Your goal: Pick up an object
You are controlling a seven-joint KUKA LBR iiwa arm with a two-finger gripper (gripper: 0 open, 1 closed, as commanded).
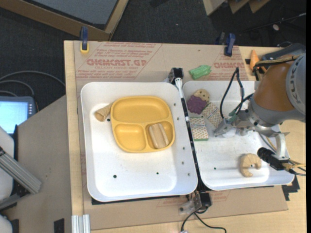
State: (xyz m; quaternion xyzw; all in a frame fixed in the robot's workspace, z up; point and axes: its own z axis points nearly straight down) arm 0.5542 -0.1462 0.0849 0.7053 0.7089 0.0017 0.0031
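Gripper (224,128), finger state unclear, hovers beside the purple object (197,103); crowded neighbours risk a fumbled grasp.

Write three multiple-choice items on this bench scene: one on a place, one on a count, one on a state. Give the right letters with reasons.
1. Where does the yellow plate lie?
A. in the left bin
B. in the right bin
C. on the bare bench

2. How many compartments has the plate?
A. two
B. three
C. five

3. What is the state of the tan croissant-like piece?
A. on the plate
B. lying loose on the right bin's floor
C. outside the bins

Answers: 1 A, the left bin's rim surrounds the plate. 2 B, one wide compartment above two small ones. 3 B, it rests alone near the front rim.
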